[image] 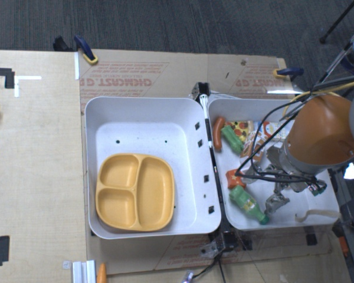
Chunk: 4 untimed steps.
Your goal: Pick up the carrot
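Smooth white plastic right bin [318, 226], gripper [275, 203] low inside, finger state cannot be told (cables and orange band obscure it), small orange carrot [235, 177] partly hidden, touching glossy green bottle [248, 204], compartmented yellow tray [135, 191] in left bin [141, 114].

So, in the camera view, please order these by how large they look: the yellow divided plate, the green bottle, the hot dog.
1. Yellow divided plate, by far the largest.
2. Green bottle.
3. Hot dog, only slightly smaller than the bottle; these two look nearly alike.

Even, bright overhead light; soft shadows inside bins [189, 119]; slight overall blur, perhaps mild edge distortion.
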Tool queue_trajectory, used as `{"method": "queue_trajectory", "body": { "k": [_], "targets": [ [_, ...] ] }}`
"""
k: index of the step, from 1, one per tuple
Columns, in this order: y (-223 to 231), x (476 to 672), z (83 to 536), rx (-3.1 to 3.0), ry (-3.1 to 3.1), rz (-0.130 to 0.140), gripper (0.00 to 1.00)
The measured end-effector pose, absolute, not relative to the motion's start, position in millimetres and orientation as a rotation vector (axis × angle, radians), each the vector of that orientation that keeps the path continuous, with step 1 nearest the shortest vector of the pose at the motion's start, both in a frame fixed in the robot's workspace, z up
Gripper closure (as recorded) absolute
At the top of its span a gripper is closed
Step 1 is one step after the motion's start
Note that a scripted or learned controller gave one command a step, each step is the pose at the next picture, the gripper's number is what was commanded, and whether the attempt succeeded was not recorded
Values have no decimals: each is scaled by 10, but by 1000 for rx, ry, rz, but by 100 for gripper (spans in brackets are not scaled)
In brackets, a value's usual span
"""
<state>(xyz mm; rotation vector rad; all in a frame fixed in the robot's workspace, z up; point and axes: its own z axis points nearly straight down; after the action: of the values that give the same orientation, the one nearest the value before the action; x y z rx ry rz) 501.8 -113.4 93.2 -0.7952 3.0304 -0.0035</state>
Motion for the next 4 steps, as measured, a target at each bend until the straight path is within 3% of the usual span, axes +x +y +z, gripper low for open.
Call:
{"method": "queue_trajectory", "body": {
  "k": [1, 2, 3, 4],
  "targets": [
    [-388, 5008, 1919, -1382, 2815, 2, 0],
    [-1549, 5635, 1131, -1266, 2861, -9, 0],
    [-561, 5150, 1921, -1243, 2880, 2, 0],
    [-807, 6315, 1928, -1412, 2798, 1, 0]
  ]
}}
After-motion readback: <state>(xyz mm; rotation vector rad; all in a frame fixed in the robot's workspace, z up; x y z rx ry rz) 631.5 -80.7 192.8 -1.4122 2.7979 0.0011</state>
